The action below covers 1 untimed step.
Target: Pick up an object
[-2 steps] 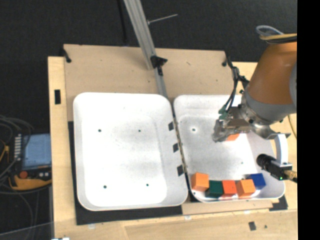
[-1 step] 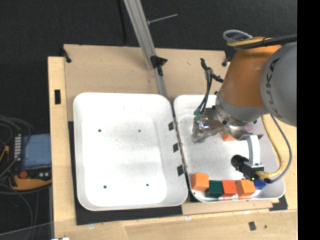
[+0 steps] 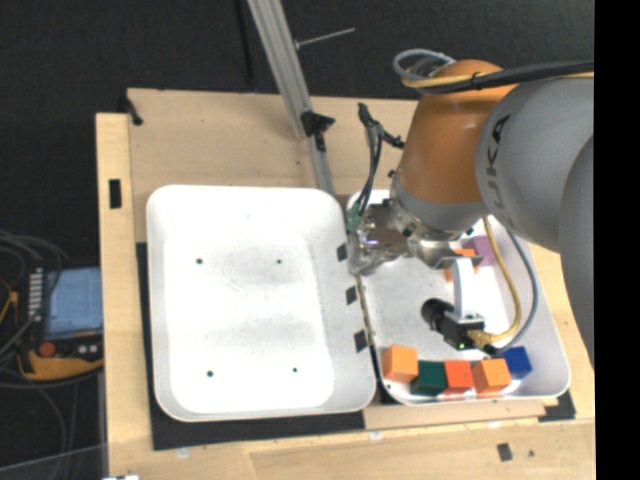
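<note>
Two white bins, the left bin (image 3: 245, 303) and the right bin (image 3: 545, 368), are borne by a pale wooden bench (image 3: 215, 138) on dark flooring. Coloured blocks (image 3: 455, 373) are lined along the right bin's near wall. The gripper (image 3: 372, 240) is seen near the bins' divide; its state cannot be told.

Arm (image 3: 500, 148) reaching in from right, wrist bent downward.

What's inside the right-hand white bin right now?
Along the right bin's near wall sit an orange block, a green block, two more orange blocks and a blue block. The arm covers the bin's far part.
</note>
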Motion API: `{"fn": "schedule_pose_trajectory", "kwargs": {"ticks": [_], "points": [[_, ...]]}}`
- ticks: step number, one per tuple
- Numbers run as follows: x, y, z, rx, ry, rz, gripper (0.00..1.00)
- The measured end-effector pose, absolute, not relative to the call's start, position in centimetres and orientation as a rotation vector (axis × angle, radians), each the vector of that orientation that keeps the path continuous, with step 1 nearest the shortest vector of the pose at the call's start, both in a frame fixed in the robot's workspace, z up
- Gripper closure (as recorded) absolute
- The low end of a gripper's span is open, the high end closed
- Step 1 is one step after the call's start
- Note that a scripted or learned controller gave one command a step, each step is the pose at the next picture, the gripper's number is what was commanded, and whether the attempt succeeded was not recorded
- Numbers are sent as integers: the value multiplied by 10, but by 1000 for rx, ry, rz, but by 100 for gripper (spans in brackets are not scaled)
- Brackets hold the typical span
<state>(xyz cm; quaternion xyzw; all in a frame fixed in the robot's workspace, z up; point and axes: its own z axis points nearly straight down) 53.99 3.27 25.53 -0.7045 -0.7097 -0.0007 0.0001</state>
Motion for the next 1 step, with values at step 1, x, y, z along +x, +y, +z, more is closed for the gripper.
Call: {"fn": "schedule_pose_trajectory", "kwargs": {"ticks": [1], "points": [[546,82,231,-2213,-2227,3,100]]}}
